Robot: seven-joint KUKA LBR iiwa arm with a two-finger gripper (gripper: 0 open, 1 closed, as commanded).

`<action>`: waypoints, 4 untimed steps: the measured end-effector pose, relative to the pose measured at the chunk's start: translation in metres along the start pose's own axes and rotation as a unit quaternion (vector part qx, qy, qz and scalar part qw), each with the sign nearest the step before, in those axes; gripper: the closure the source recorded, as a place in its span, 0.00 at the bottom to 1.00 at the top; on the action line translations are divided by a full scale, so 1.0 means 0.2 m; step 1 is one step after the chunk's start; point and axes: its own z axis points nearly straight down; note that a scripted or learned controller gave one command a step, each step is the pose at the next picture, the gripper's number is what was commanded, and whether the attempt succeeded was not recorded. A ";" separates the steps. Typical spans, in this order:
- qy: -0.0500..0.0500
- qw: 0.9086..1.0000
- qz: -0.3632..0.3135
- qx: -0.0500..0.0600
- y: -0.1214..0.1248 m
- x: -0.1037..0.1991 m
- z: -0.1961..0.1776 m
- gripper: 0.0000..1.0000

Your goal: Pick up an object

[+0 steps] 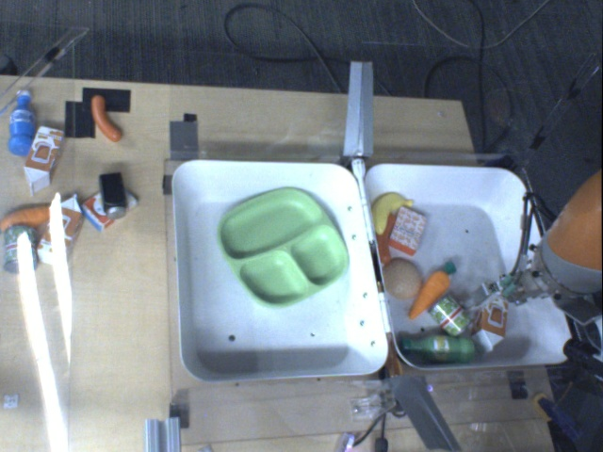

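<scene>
Reaching in over the right rim of the right bin, the arm puts its gripper low above the bin's near-right part; whether it is wide, narrow or closed on anything cannot be told at this size.

The pile of candidates lies just to the left of it, toward the bin's middle and near edge. Closest is a small carton, just beside the tool tip, with a crumpled can next to it. The carrot lies a little farther on, long axis slanting from the near-left up toward the far-right, leafy end pointing at the gripper. A green bottle lies along the near edge, long axis parallel to that edge.

My judgement: the carton is the nearest target, needing only a short move toward the near edge.

The left bin holds a green divided plate.
</scene>
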 end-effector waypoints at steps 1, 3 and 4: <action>0.000 1.000 -0.001 0.003 -0.02 -0.01 -0.06 0.00; -0.005 0.997 -0.081 -0.008 0.13 0.44 -0.07 1.00; 0.001 0.999 0.032 0.004 0.35 0.73 -0.49 1.00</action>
